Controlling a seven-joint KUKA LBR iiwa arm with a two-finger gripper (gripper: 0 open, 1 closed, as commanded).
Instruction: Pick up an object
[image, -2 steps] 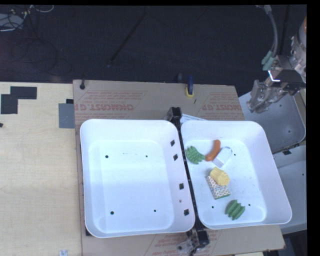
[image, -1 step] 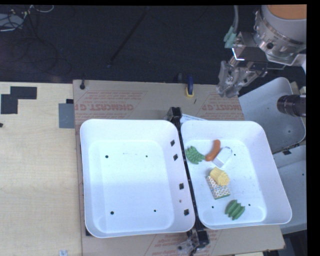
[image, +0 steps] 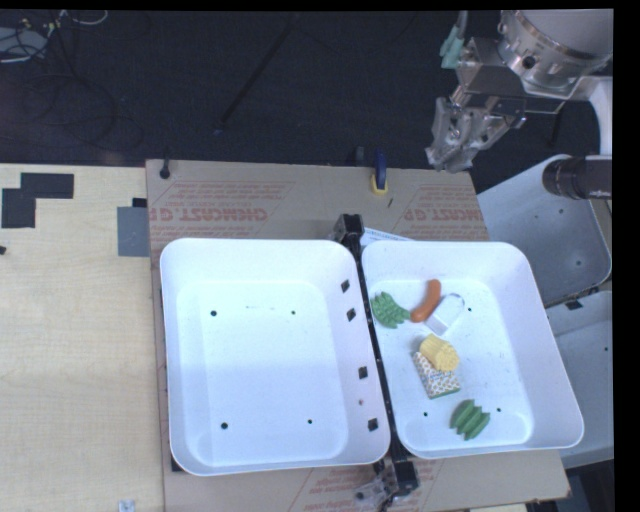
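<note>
1. Gripper (image: 452, 150): hangs at the far right of the scene, above the cardboard backing and beyond the far rim of the right bin. Nothing lies between the fingers; whether they are spread or closed cannot be told at this angle.
2. Arm (image: 545, 45): grey wrist housing, entering from the upper right, well apart from all objects.
3. Right bin (image: 545, 300): shallow white tray holding every candidate item.
4. Orange sausage-shaped toy (image: 428, 299): tilted, in the far part of the bin, the item nearest the gripper.
5. Small white piece (image: 447, 318): touching or just beside the sausage's near end; identity unclear.
6. Leafy green toy (image: 389, 310): left of the sausage, close to the divider wall.
7. Yellow corn-like toy (image: 440, 352): resting on a patterned block (image: 437, 380), mid-bin.
8. Green pod-shaped toy (image: 468, 419): near the bin's near rim, alone.
9. Left bin (image: 260, 360): white tray beside the right one.
10. Risks, as judged:
   - Sausage and white piece sit together; a descent there may nudge both or catch neither.
   - Corn is stacked; it may roll off the block on contact.
   - Leafy toy lies close to the wall; a finger may strike the rim.
</note>
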